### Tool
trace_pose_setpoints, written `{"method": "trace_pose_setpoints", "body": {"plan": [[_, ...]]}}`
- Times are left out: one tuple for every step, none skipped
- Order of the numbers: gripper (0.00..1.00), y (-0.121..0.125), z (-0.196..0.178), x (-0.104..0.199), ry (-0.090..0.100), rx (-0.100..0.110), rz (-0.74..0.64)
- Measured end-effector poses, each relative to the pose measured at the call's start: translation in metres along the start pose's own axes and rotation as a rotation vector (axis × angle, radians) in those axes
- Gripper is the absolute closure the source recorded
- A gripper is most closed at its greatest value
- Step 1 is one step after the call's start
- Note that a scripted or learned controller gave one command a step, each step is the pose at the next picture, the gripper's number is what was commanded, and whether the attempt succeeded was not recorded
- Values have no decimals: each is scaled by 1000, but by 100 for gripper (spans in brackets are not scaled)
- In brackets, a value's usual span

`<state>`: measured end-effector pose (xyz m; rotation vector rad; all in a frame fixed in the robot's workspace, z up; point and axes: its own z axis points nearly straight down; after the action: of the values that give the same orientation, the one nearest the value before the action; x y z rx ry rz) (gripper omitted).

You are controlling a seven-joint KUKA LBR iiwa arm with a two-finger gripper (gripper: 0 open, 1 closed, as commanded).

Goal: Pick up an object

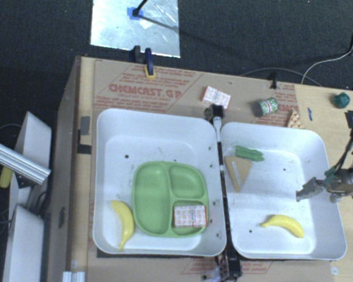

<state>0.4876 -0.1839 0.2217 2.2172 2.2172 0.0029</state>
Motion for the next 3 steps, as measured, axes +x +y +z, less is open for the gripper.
{"method": "trace_pose_setpoints", "body": {"plan": [[0, -2, 66, 19, 4, 7, -1], [0, -2, 119, 41, 4, 6, -2], [0, -2, 137, 95, 4, 5, -3]]}}
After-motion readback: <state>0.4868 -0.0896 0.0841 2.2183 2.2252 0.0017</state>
